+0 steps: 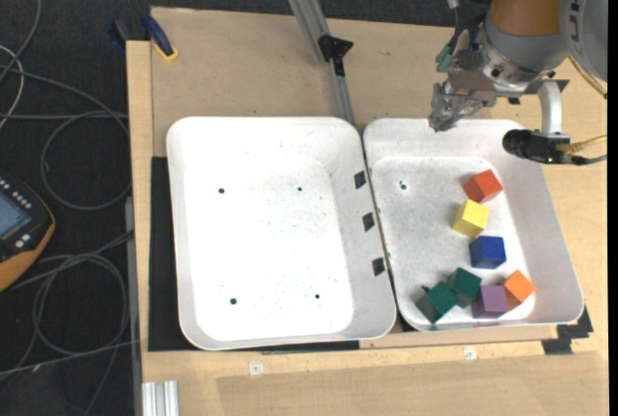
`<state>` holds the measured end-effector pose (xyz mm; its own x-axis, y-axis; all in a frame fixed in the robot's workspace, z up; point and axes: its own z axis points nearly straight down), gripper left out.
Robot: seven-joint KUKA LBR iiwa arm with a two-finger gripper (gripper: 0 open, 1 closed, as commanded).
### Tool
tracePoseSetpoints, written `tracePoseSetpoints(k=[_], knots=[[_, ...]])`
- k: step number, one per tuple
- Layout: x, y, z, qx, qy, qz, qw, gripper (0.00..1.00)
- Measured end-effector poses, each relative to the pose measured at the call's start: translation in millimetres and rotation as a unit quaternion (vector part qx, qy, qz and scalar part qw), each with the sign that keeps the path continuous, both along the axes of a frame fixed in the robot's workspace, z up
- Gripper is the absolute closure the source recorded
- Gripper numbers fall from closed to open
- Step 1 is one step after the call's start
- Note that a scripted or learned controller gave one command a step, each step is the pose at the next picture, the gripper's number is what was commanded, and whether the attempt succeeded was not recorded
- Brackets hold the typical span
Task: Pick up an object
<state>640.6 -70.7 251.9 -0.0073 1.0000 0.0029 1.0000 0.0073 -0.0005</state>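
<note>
Blocks (475, 250) along right bin's (415, 211) right edge

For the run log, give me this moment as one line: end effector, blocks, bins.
end effector: above right bin's far rim, nothing seen held | blocks: red, yellow, blue in right bin | left bin: beside it

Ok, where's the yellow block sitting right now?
The yellow block lies in the right bin, toward its right side, between the red block above it and the blue block below it.
</note>
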Motion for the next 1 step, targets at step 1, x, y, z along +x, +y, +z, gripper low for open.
tracePoseSetpoints(k=[1], knots=[[5.5, 53.1, -1.3, -0.0004, -0.001, 0.000, 1.0000, 1.00]])
